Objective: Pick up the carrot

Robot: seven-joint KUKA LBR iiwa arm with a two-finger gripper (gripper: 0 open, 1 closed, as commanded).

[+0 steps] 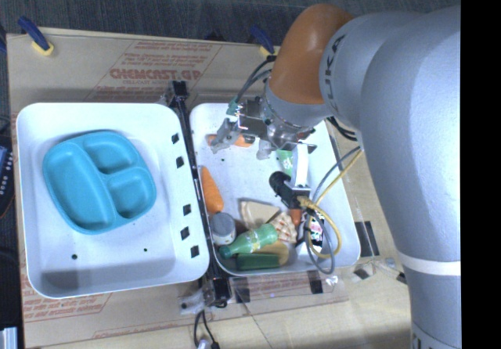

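The big grey arm (391, 105) is seen reaching in over the right bin (338, 214) on the counter (141, 66). A blue tray (98, 179) is kept in the left bin (47, 261). The claw (246, 132) is held above the top end of the right bin, and nothing is seen between its fingers; open or closed cannot be told. The carrot (211, 191) is found lying by the right bin's left wall, near a green bottle (254, 240). The reaching step seems to be in hand. Next, the claw likely needs to be moved down and left, over the carrot.
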